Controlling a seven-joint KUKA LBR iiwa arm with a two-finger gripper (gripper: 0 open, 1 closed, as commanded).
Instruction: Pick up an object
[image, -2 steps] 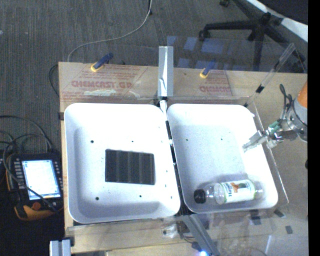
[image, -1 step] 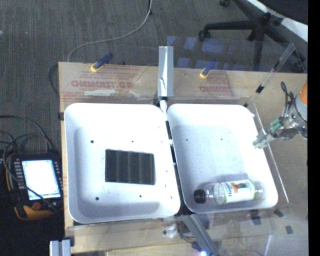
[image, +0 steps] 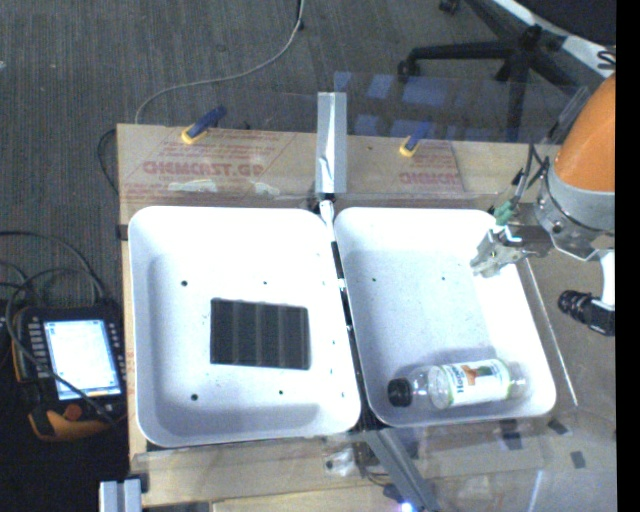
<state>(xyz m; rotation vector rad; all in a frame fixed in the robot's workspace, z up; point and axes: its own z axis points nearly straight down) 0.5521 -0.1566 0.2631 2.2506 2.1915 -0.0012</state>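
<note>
- Black cables and a small screen device (image: 75, 362) lie on the floor, well to the left of the left bin (image: 160, 260).
- White and shallow, the left bin stands on a brown board (image: 215, 170). A dark ribbed mat (image: 259, 333) lies flat near its middle. Nothing else is seen in this bin.
- On the board behind the left bin, a yellow and blue clamp (image: 202, 123) sits at the far edge.
- Between the two bins a grey metal strip (image: 330, 150) runs away from the camera, and the bins touch, or almost touch, along this line.
- The right bin (image: 420, 290) is just beside the left bin. In it lies a clear plastic bottle (image: 458, 383) on its side, against the near wall. Its black cap points toward the left bin, and its label shows orange and green.
- Over the far right corner of the right bin hangs the claw (image: 492, 255), at the end of the grey arm with the orange band (image: 590, 150). It is well apart from the bottle, and nothing is seen between its fingers. If the fingers are spread or pressed together, I cannot tell; they are too small and pale against the bin.
- As I judge it, the task is at its beginning: the bottle rests untouched in the bin. What is left is to bring the claw over to the bottle, go down, close on it and lift.
</note>
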